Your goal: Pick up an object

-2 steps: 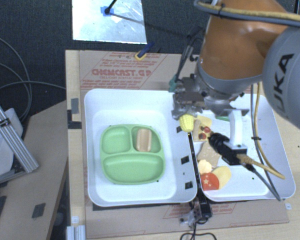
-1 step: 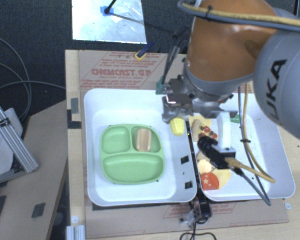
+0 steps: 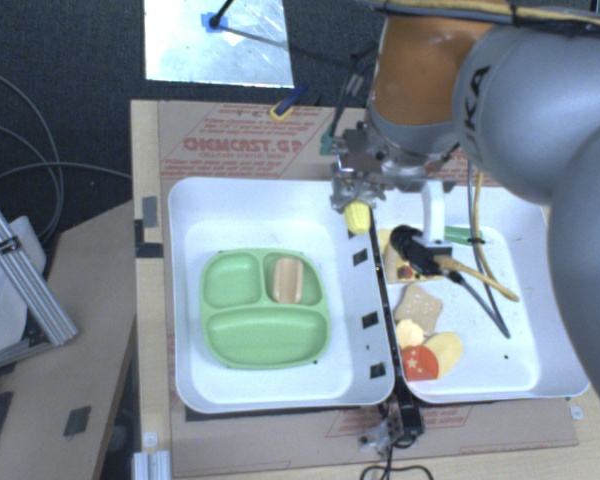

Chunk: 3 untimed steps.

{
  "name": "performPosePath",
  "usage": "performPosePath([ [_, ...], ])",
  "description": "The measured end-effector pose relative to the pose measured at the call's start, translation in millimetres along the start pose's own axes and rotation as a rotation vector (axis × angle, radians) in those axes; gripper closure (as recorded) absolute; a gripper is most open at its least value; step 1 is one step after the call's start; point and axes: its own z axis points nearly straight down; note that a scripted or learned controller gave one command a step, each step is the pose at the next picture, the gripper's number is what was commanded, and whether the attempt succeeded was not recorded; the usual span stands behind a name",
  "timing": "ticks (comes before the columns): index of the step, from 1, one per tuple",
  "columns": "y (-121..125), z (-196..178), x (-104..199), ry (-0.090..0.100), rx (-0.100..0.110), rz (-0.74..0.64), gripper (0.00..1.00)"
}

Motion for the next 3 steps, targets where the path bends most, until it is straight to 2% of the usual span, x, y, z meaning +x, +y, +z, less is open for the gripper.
performPosePath([
  [1,78.3,95.8,43.1,0.005,-0.002,-0.01,1.0],
  [2,74.7,176.2,53.2,0.003,0.005,-0.009,1.0],
  [3,-13.2,122.0,33.9,0.005,0.001,-0.004,1.0],
])
